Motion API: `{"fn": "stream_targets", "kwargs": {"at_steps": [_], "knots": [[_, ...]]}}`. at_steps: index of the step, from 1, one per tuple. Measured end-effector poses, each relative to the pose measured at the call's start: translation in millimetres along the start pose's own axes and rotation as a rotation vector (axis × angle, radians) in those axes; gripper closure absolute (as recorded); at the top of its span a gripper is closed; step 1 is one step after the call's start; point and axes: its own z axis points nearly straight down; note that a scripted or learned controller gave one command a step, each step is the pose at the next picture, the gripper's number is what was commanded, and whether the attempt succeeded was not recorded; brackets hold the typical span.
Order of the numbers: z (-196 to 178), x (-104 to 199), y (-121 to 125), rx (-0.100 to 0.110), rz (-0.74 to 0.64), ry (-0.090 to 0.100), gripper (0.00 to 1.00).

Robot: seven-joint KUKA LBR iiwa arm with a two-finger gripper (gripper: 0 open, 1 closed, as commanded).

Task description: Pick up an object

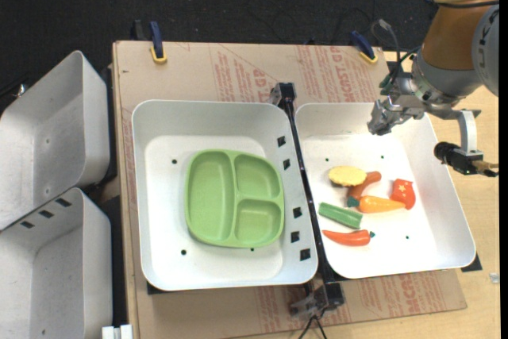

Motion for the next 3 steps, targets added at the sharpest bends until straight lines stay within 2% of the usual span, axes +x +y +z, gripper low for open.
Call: {"fn": "stream_targets", "kwargs": {"at_steps": [1, 2, 3], "knots": [[1, 0, 1, 0.005, -0.001, 0.001, 1.0], [-10, 51, -7, 0.007, -0.005, 0.004, 1.0], [-23, 98, -26, 0.007, -0.005, 0.004, 1.0]]}}
